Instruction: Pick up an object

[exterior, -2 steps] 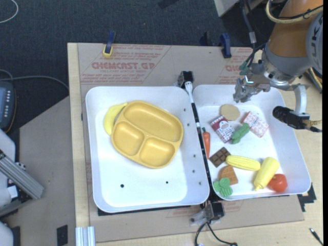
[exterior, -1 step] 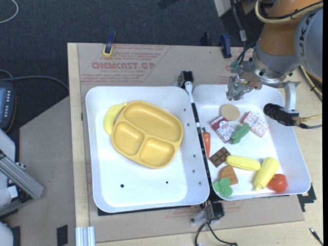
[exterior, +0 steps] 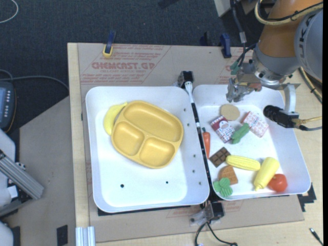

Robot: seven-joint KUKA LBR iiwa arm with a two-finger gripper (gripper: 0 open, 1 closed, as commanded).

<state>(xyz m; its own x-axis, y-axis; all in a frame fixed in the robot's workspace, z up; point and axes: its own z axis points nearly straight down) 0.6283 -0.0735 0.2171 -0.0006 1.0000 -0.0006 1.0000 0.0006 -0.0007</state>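
My gripper (exterior: 234, 95) hangs over the far end of the right bin (exterior: 294, 160), just above a round tan cookie (exterior: 230, 111); nothing shows between its fingers. Below the cookie lie a red-and-white packet (exterior: 221, 127), a green piece (exterior: 239, 134) and a pink-and-white packet (exterior: 255, 123). Nearer the front are an orange carrot (exterior: 206, 140), a brown chocolate bar (exterior: 220, 156), a corn cob (exterior: 243, 162), a yellow bottle (exterior: 266, 171), a red tomato (exterior: 278, 183), a tan cracker (exterior: 227, 174) and a green leaf toy (exterior: 223, 188).
The left bin (exterior: 97, 158) holds a yellow divided plate (exterior: 147, 133) lying over a yellow disc (exterior: 111, 118). A black divider strip (exterior: 197, 132) runs between the bins. A black cylinder (exterior: 279, 116) on the arm overhangs the right bin's far right edge.
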